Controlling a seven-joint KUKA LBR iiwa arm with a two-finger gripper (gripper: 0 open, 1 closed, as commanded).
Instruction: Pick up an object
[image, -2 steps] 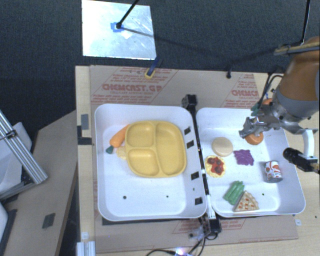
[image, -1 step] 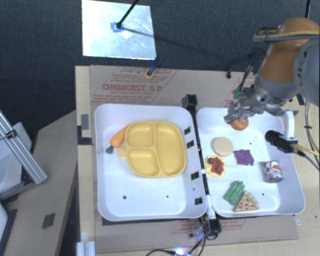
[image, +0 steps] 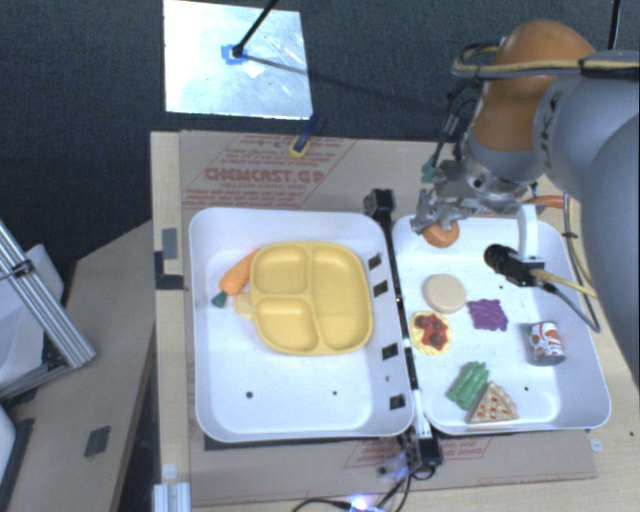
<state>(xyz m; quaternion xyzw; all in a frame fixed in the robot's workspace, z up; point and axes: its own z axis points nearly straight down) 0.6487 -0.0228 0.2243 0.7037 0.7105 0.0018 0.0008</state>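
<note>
the gripper (image: 437, 222) is low over the orange toy food (image: 440, 235) at the right bin (image: 590, 400) far corner; fingers state i cannot tell. better to centre over it, then close gently.

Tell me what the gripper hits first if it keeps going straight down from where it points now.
Probably the orange toy right beneath the gripper, in the right bin's far corner; depth is hard to judge from this slanted view.

Robotics lab: bench (image: 170, 270), toy food, aluminium framing (image: 40, 300).
</note>
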